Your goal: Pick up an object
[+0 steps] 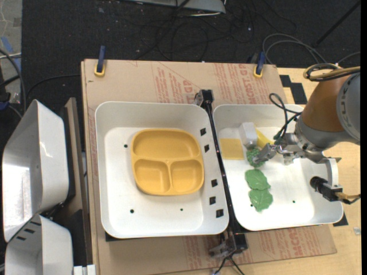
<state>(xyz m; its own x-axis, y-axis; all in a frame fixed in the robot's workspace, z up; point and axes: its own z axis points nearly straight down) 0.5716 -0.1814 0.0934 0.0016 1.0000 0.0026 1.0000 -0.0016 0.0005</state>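
Note:
My gripper reaches in from the right and hangs low over the upper middle of the right bin. Its tip is right at a small green object; whether it grips that object cannot be made out. Just below lie two more green pieces, one above the other. A flat yellow piece lies to the left of the gripper. A small white block and a yellow scrap sit just above it.
The left bin holds a yellow divided plate. A black divider rail runs between the bins. The grey arm with its orange band covers the right bin's upper right corner. Cables trail behind the bench.

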